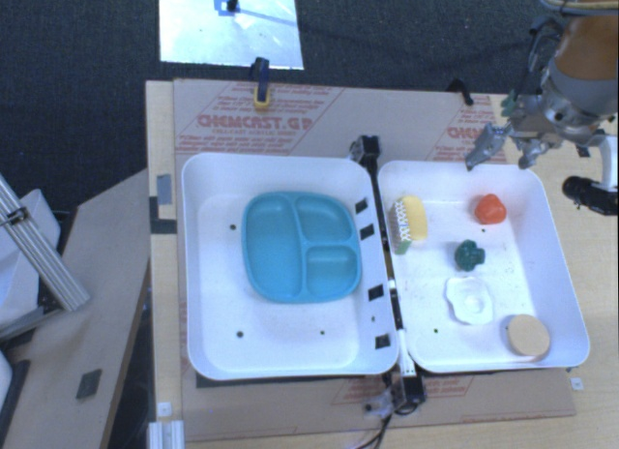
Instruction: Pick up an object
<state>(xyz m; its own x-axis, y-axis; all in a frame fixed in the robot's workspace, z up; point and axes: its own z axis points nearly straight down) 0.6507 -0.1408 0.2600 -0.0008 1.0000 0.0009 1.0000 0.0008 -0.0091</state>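
Right bin (pixel 556 244), near to far: a tan disc (pixel 528 335) at the near right corner, a white piece (pixel 470 300) just left of it, a green piece (pixel 469 254) at mid-bin, then an orange piece (pixel 489 209) on the right and a corn cob (pixel 407 222) against the left wall. Left bin (pixel 208 273): a blue divided plate (pixel 300 247) at centre. The hand (pixel 506 148) hangs over the right bin's far rim, fingers apart and holding nothing; the orange piece lies nearest, just this side of it. Both bins rest on a cardboard sheet (pixel 290 113) on the worktop (pixel 590 244); dark carpet (pixel 77 50) lies beyond.
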